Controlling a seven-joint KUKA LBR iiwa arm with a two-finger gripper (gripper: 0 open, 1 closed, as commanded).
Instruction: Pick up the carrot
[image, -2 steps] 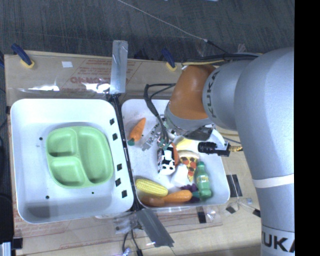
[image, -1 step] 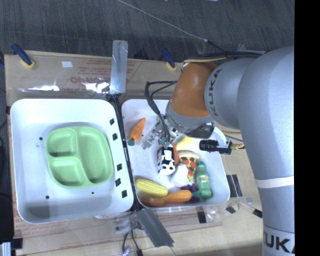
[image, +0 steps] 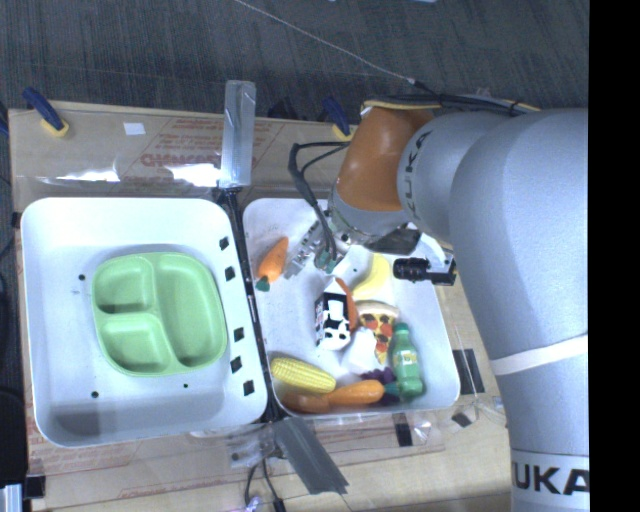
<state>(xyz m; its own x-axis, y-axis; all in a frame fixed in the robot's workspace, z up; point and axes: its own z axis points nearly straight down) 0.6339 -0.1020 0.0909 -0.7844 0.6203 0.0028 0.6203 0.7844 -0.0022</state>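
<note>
While the carrot (image: 272, 259) is lying in the upper left part of the right bin (image: 432, 300), close to its left wall, the gripper (image: 312, 250) is being held just to its right. No object is being gripped; the fingers appear slightly parted. The carrot's long axis is running diagonally, green end lower left. Room is being limited by the wall, while the toy clutter (image: 350, 340) is lying below.

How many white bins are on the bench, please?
2. The shallow white bin on the left holds a green divided plate. The shallow white bin on the right holds toy food, including the orange carrot.
</note>
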